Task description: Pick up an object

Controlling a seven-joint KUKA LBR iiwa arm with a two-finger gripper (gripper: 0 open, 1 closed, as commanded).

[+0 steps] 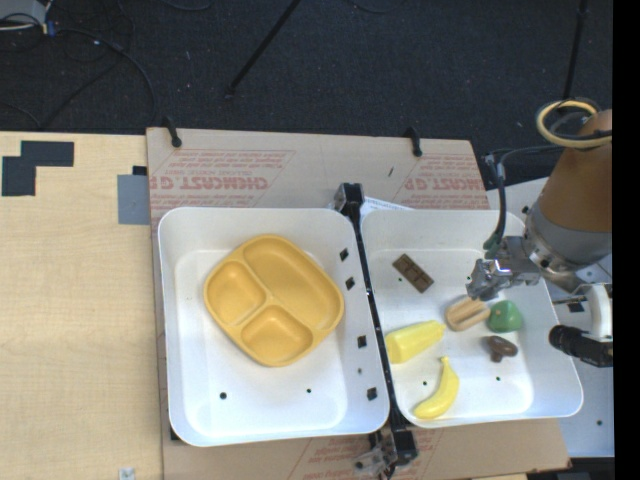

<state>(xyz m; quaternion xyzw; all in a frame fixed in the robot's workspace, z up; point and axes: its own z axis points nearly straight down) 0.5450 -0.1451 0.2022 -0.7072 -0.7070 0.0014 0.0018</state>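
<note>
In the right bin (545,398) lie a brown chocolate bar (412,273), a tan bread roll (466,314), a green round object (506,316), a small dark brown piece (501,347), a yellow block (413,341) and a banana (439,390). My gripper (486,280) hangs just above the bread roll and the green object, at the bin's right side. Nothing shows between its fingers.
The left bin (185,368) holds a yellow divided plate (273,299). A black divider (365,303) runs between the bins. The orange and grey arm (575,203) comes in from the right above the right bin's far corner. Cardboard (280,173) lies behind the bins.
</note>
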